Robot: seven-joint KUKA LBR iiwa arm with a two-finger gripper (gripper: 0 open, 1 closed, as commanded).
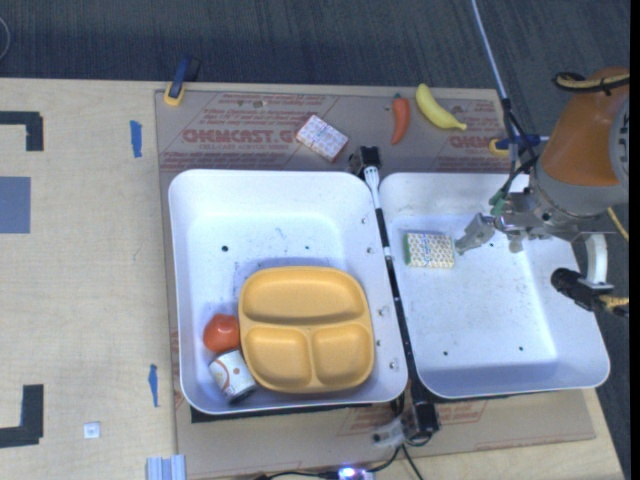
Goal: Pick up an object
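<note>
A small flat pad (430,250) with a green and white dotted pattern lies in the right bin (500,358), near its left wall. My gripper (482,232) hangs over the right bin just to the right of the pad, apart from it, below the arm's orange band (585,143). The left bin (200,218) holds a yellow divided plate (305,328), a red-orange round object (220,332) and a small white and orange can-like object (232,373) beside the plate.
Behind the bins, on the cardboard sheet, lie a yellow banana (438,108), a red chili pepper (400,120) and a small patterned block (322,138). A black hinge strip (385,258) runs between the bins. A thin cable (485,28) slants down toward the arm.
</note>
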